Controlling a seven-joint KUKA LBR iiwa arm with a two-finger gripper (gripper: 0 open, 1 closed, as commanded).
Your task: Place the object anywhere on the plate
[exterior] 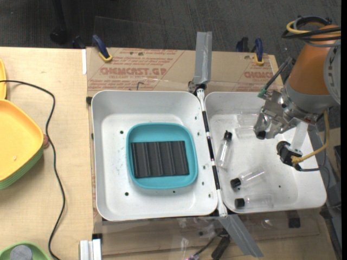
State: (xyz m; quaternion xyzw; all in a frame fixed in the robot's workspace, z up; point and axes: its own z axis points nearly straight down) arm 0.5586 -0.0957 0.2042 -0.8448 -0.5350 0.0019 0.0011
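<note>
Hovering claw (pixel 261 124) over right bin (pixel 303 199); teal plate (pixel 161 183) in left bin (pixel 105 145).

Glossy teal plastic plate (pixel 161 134), clear vials (pixel 224 147)

Dark grey carpet (pixel 162 10) covers the floor at twelve o'clock, a chair base (pixel 81 15) standing on it; a light wooden bench (pixel 59 145) spreads toward nine o'clock.

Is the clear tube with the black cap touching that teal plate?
Apart. The camera view shows the tube lying in the right bin, while the teal plate sits in the left bin, the bins' walls between them.
</note>
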